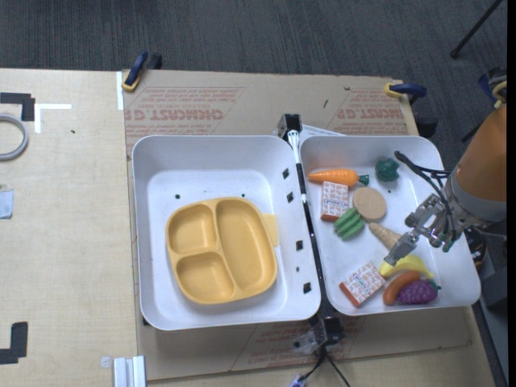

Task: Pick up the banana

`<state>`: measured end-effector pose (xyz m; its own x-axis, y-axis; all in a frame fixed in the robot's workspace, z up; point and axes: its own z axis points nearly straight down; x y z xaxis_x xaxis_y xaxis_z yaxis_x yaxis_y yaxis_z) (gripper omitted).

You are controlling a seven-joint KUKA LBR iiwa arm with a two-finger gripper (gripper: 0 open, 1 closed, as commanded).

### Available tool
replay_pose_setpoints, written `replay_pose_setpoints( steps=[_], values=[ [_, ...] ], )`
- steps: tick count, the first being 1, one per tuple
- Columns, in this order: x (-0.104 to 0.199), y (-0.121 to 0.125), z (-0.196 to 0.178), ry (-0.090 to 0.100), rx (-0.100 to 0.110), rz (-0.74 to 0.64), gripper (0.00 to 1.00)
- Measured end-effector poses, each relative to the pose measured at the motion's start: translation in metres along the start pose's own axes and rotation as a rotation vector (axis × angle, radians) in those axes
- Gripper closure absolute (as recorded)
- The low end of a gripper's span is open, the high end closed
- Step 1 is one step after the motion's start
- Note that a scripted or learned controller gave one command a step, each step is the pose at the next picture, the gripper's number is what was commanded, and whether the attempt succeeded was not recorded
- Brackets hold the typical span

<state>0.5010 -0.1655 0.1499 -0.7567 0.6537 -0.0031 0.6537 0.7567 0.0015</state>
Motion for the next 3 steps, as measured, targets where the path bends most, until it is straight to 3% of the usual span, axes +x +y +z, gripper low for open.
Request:
replay_pose_setpoints(
  steps=[1,2,3],
  values=[
    [0.004,-0.020,0.050,-0.024,-0.008,-0.232,0.00],
    [0.008,0.025,0.055,-0.002,-0.001,-0.399,0.00],
    [0.016,0.008,0.053,0.000,-0.001,-0.821,0.00]
  ],
)
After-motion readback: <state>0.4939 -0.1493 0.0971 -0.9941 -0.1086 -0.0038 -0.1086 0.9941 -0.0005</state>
